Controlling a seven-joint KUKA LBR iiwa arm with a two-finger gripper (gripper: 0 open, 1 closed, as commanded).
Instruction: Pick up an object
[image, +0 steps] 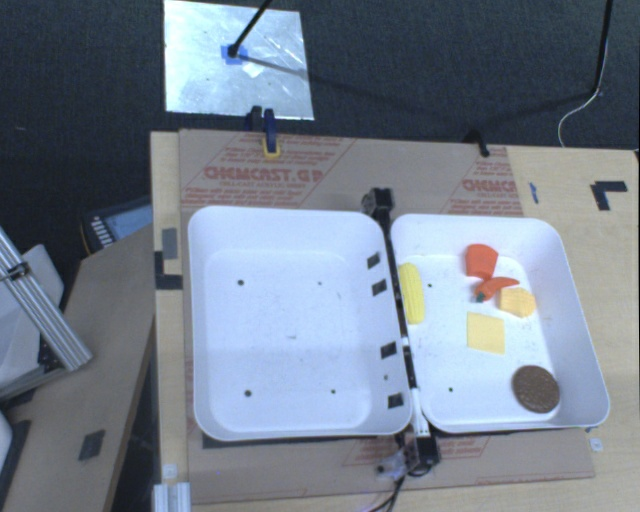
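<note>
At the near edge of the bench (120, 330), a small knot of wires (408, 462) is seen just below the seam where the two bins meet. In the right bin (580, 345), all the loose objects are gathered. Nearest is a round brown disc (537, 388), laid flat by the near right corner. Just beyond it, a flat yellow square (487, 332) is placed near the middle of the floor. Farther back and to the right, a yellow-orange wedge (518, 301) is found, with a small orange piece (490, 287) touching or almost touching its left side, and a larger orange piece (480, 258) set just behind that. A yellow corn cob (411, 292) is laid lengthwise against the bin's left wall, well apart from the others. The left bin (215, 330) is joined to the right one along a seam marked by black clips (380, 288). Both bins are borne on a cardboard sheet (300, 170) printed with red lettering. At its far edge, a blue and yellow clamp (268, 132) is fixed. Beyond the bench, a silver sheet (238, 62) is spread on the dark floor (450, 60), with a bit of blue tape (232, 52) on it. Whether the claw is spread or pressed together cannot be told.
</note>
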